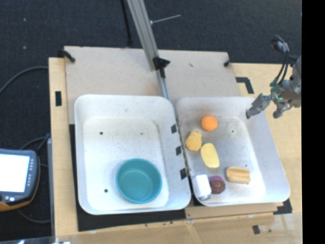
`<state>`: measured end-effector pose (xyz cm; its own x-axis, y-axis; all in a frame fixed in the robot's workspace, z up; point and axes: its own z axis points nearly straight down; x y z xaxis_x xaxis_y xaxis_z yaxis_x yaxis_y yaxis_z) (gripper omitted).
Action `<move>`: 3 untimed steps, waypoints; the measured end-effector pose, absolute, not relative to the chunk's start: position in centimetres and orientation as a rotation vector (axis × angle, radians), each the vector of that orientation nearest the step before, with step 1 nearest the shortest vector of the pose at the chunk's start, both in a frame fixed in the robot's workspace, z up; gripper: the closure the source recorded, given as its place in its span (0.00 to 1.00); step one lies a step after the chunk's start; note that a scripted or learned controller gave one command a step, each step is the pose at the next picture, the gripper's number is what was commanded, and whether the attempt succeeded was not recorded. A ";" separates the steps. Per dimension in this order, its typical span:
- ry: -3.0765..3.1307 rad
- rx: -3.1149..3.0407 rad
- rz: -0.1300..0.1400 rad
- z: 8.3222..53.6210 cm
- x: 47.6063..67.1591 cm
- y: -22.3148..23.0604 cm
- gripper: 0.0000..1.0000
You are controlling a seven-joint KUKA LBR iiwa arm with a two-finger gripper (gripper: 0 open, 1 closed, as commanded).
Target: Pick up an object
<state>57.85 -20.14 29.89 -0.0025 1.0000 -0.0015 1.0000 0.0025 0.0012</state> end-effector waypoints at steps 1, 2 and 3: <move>2.223 2.217 -0.001 29.9 57.9 -20.1 0.00; 2.222 2.222 -0.005 25.7 57.6 -20.4 0.00; 2.222 2.223 -0.005 21.4 57.4 -20.3 0.00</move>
